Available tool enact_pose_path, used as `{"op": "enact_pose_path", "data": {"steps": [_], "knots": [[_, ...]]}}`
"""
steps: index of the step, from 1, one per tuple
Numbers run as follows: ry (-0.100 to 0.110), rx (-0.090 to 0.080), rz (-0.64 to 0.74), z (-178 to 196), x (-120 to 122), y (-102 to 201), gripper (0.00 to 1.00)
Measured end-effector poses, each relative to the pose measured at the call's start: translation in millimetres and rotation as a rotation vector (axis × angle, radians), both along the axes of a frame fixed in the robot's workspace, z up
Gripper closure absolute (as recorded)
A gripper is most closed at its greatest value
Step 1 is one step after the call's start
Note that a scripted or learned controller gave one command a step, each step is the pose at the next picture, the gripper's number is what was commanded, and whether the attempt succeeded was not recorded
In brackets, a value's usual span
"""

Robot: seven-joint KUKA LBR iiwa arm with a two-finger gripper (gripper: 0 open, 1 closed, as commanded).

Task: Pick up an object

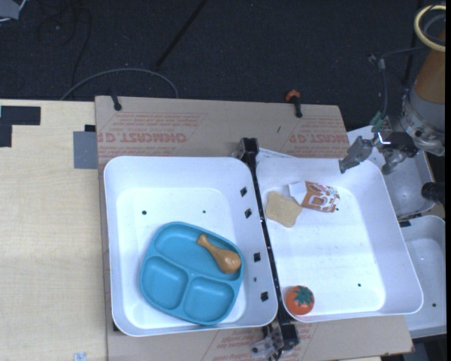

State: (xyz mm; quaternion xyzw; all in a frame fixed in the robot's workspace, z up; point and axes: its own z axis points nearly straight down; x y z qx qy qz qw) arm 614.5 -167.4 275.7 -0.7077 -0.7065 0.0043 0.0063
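My gripper (372,158) hangs over the back right corner of the right bin (403,275), with its two fingers spread apart and nothing between them. In that bin a tan bread-like slice (283,209) lies at the back left, touching a white and orange packet (319,196) just to its right. A small red-orange tomato (300,299) with a green top sits in the front left corner. In the left bin (128,201) a blue divided plate (173,284) carries a tan toy drumstick (219,253).
A black divider rail (259,232) runs between the two bins. Both bins rest on a cardboard sheet (210,130) held by clamps at the back. A light wooden bench surface (37,239) lies to the left, and cables trail across the dark floor behind.
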Motion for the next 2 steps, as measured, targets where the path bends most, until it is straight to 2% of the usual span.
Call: {"op": "enact_pose_path", "data": {"steps": [1, 2], "knots": [[-0.012, -0.002, 0.002, 8, 2, 0, 0.0], [-0.009, -0.002, 0.002, -37, 6, -1, 0.0]]}}
